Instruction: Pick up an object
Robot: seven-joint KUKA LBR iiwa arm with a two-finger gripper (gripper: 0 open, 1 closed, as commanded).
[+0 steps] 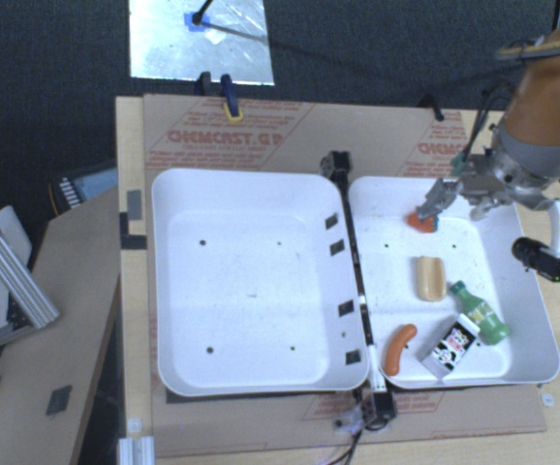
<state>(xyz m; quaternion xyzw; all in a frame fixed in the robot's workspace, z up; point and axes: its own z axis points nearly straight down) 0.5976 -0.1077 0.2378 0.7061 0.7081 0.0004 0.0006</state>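
A: Left to right, go.
B: Left bin, then everything else sits in the right bin. Orange sausage at its near-left corner, black-and-white box just beside that.
A: Middle?
B: Tan bread roll near centre, green bottle lying just right of it.
A: Target?
B: Small red-orange object at the bin's far side, left of centre.
A: Gripper?
B: Gripper right at it (touching, looks like). Open or closed, cannot tell.

Left bin is sitting wide open. Right bin is getting crowded: bun, bottle, sausage and box are blocking its near half.
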